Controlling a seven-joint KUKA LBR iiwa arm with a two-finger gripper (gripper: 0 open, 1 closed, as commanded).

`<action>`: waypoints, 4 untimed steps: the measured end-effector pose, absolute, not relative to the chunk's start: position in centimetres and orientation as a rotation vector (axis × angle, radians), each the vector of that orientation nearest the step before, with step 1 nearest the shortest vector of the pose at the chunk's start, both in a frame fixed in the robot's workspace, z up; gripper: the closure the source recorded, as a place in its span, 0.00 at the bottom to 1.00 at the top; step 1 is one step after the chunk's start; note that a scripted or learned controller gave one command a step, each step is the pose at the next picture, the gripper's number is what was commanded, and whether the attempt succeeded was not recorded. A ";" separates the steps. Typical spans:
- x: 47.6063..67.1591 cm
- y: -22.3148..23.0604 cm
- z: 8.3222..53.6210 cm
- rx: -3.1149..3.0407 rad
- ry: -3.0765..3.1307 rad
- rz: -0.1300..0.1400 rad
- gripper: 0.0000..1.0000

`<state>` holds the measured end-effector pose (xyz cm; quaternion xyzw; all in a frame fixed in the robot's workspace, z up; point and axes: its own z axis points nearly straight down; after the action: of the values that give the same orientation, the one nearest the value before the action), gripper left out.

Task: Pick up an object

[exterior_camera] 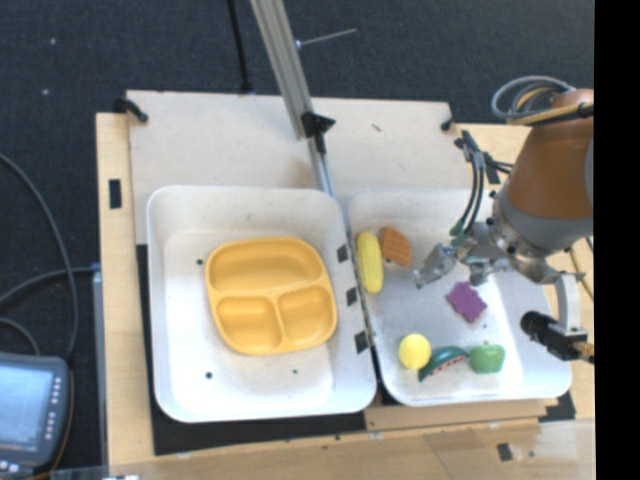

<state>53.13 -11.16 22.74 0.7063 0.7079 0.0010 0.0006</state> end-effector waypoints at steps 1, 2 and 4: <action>53.1 -11.2 22.8 2.220 2.221 0.004 0.00; 52.8 -12.2 17.8 2.224 2.221 -0.005 0.00; 52.3 -13.0 10.0 2.224 2.219 -0.003 0.00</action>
<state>52.31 -13.01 10.02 0.7079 0.7064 -0.0009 0.0002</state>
